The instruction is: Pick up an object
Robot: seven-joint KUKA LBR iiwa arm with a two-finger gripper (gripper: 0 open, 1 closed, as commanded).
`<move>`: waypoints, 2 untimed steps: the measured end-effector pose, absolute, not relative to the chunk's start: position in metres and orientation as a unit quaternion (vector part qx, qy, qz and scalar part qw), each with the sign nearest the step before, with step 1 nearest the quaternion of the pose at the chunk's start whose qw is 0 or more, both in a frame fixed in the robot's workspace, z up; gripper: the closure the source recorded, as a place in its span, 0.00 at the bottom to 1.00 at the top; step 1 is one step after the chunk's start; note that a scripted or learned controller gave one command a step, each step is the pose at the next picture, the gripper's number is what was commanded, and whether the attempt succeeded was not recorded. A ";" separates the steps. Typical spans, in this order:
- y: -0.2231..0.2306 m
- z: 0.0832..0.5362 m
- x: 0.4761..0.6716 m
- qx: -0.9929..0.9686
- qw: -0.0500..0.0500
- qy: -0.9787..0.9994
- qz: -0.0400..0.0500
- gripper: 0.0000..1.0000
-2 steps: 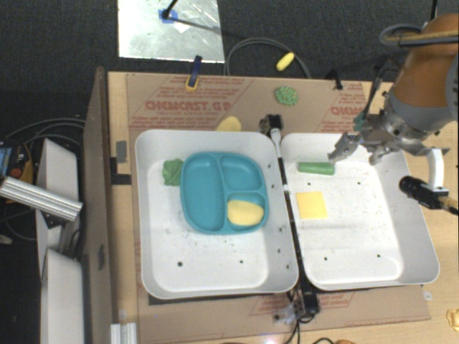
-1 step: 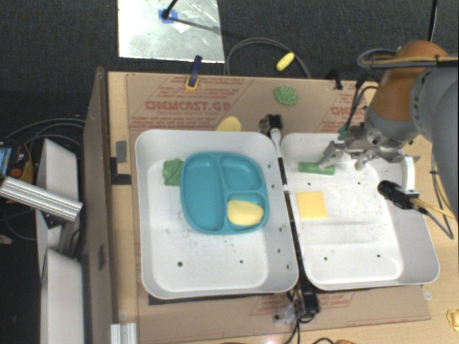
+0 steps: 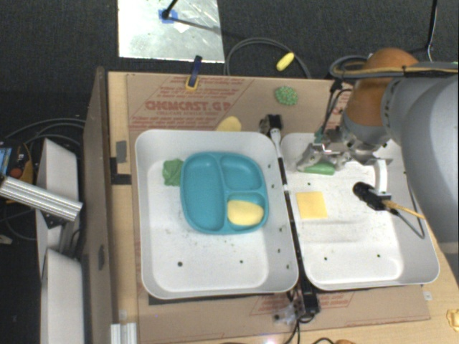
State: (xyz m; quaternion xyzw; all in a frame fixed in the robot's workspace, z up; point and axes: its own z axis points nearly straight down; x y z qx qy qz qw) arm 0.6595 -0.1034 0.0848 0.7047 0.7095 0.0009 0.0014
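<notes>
Cardboard covers the surface (image 3: 179, 106) under two white bins. From the overhead camera, the jaws (image 3: 320, 156) sit at about eleven o'clock in the right bin (image 3: 373, 253), low over a small green object (image 3: 318, 168) against the bin's back wall; whether they are open or closed I cannot tell. That object looks flat, pale green and mostly hidden. So close to the wall, the jaws could likely skid off or nudge it. A yellow square (image 3: 312, 205) lies near at six o'clock.
</notes>
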 end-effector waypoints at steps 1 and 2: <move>-0.106 0.102 0.663 0.705 0.007 0.710 0.004 1.00; -0.106 0.112 0.663 0.703 0.008 0.711 0.005 1.00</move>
